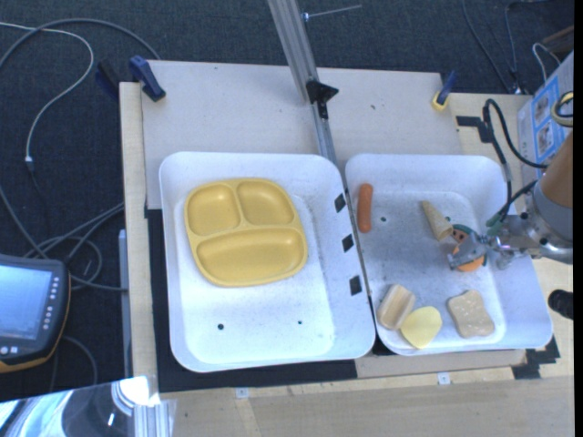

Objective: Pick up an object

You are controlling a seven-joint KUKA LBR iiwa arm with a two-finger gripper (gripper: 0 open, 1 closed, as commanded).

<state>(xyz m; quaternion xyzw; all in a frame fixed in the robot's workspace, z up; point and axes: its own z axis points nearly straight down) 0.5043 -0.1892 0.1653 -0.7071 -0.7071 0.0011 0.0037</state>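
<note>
Two shallow white bins sat side by side on the bench. The left bin (182,317) carried a yellow divided plate (244,231) in its upper half. The right bin (401,167) held the smaller things: a hot dog (365,207) lay upright along its left wall, a tan cone-shaped piece (435,219) lay tilted near the middle, and a bread slice (395,305), a yellow round piece (422,327) and a cracker-like slab (471,314) sat in a row along the near edge. The arm (556,217) reached in from the right, low over the right bin. Its gripper (466,251) sat at a small orange object (470,263), just below the cone's lower end. The orange object lay right under the fingertips, touching or nearly so; how far the jaws stood apart could not be made out, nor whether they gripped it.
</note>
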